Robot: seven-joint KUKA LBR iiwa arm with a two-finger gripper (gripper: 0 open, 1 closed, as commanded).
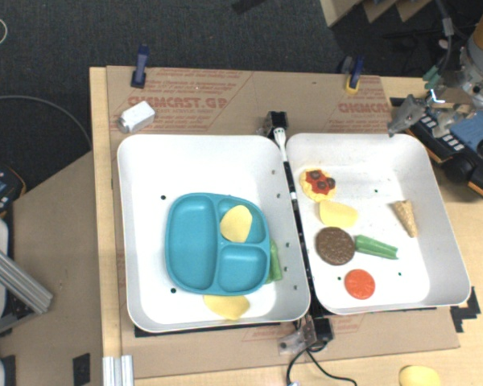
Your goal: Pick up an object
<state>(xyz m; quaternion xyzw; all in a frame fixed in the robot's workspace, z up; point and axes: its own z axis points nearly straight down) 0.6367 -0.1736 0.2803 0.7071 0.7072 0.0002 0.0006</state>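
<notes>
Gripper: seen above right bin's far corner; finger state cannot be told.
Left bin: teal tray held.

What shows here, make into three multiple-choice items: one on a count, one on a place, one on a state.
1. The teal divided plastic plate has how many compartments? A) one; B) three; C) six.
2. The tan ribbed cone lies: A) on the plate; B) in the right white bin; C) on the cardboard outside the bins.
3. The plate lies: A) face up; B) overturned; C) propped on edge.

Answers:
1. B, it has one large well and two smaller ones.
2. B, the cone rests near that bin's right wall.
3. A, its wells face up, and a yellow oval piece sits in one.
</notes>
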